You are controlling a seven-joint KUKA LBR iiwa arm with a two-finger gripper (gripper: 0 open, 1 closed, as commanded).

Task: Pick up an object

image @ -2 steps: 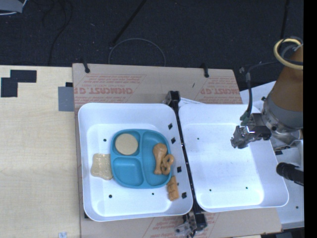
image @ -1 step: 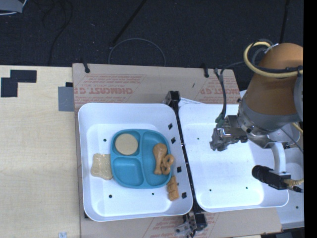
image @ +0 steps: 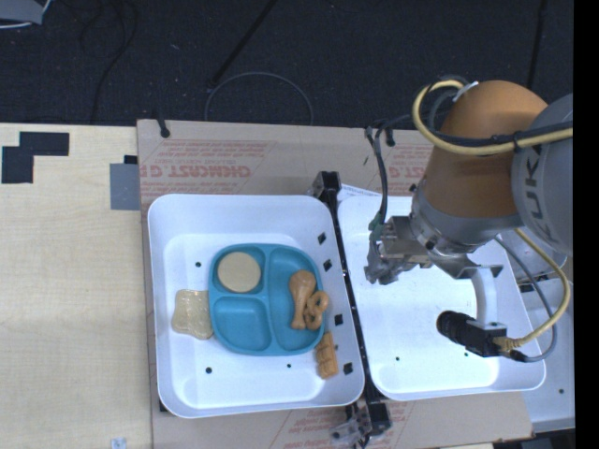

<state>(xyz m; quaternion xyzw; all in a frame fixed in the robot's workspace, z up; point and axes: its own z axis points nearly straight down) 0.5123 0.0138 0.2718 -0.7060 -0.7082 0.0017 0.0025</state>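
Two white bins sit side by side on a sheet of cardboard [image: 234, 162]: the left bin [image: 178, 237] at the centre of the frame and the right bin [image: 426, 372] beside it. Between them runs a dark divider with one black clamp [image: 328, 185] at its upper end and another at its lower end.

The left bin holds one blue tray [image: 245, 330] with three compartments and four tan food-like pieces. One round disc [image: 238, 271] lies in the tray's upper-left compartment. One knotted pretzel-like piece [image: 308, 299] lies in its right compartment. One pale flat slice [image: 193, 313] lies on the bin floor, touching the tray's left edge. One small orange-brown chunk [image: 326, 355] lies just off the tray's lower-right corner, near the divider.

The gripper [image: 379, 267] hangs over the upper left part of the right bin, close to the divider and apart from all four pieces. Whether it is spread or closed cannot be told from this angle, and nothing is seen in its grasp.

The cardboard carries red printing that reads upside down and is not legible. On the grey arm [image: 547, 185] at the right edge the letters "KU" can be read. Black patches [image: 33, 152] and one grey patch [image: 122, 185] mark the wooden bench at upper left. Loose cables [image: 253, 87] lie on the dark floor above.
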